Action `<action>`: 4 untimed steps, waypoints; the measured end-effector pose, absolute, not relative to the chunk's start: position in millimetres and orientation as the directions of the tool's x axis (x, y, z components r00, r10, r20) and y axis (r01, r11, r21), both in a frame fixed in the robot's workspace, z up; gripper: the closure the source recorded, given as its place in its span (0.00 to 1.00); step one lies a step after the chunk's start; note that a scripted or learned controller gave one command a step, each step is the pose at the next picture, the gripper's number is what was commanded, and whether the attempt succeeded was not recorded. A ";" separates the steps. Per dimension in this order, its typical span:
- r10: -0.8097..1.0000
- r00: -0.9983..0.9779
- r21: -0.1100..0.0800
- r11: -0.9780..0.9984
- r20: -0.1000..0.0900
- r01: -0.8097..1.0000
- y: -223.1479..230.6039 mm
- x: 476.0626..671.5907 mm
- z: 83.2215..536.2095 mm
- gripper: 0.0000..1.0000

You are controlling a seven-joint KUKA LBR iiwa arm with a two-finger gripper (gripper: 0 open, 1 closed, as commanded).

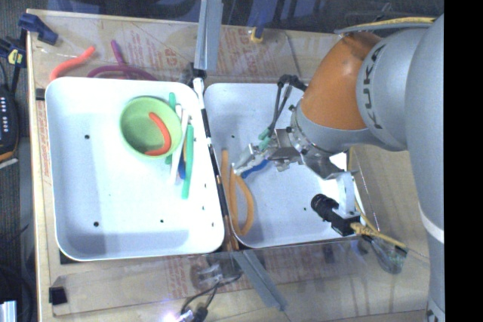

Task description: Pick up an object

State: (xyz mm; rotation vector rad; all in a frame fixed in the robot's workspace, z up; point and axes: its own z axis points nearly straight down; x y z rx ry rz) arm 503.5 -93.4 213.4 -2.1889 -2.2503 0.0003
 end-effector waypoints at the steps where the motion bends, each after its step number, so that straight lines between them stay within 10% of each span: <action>1: 0.997 -0.077 0.002 0.077 0.000 0.997 -151.3 530.7 92.6 0.00; 2: 0.995 -0.096 0.025 0.097 -0.024 0.995 -112.0 490.2 100.2 0.00; 3: 0.994 -0.107 0.015 0.107 -0.014 0.994 -108.5 489.3 108.0 1.00; 4: 0.901 -0.435 0.001 0.435 0.000 0.901 -81.3 504.2 239.3 1.00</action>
